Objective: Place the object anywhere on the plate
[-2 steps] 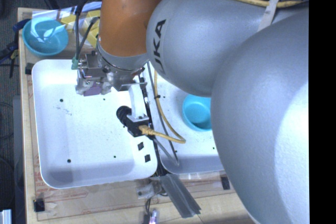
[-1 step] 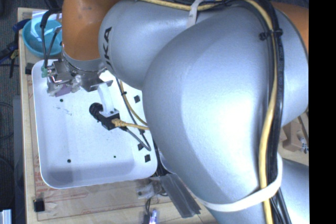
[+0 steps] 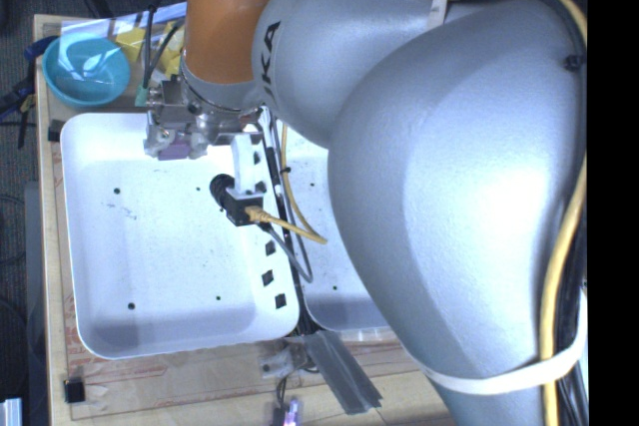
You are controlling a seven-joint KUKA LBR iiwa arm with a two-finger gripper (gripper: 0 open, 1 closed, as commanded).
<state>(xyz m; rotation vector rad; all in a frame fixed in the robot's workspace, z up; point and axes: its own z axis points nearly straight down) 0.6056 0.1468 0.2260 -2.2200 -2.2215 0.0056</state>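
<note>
Grey arm (image 3: 439, 165) over white bins (image 3: 150, 244), blue bowl (image 3: 87, 70) beyond

On the grey arm (image 3: 429, 165), just below the orange band (image 3: 225, 15), black capital letters run down the curved casing. The letters "KA" can be read, the tail end of the maker's name; the rest of the word is turned out of sight. No other writing or number is legible.

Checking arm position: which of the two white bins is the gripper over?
The left bin, the one fully in view near the blue bowl. The gripper hangs at its upper edge; the right bin lies mostly hidden under the arm.
</note>
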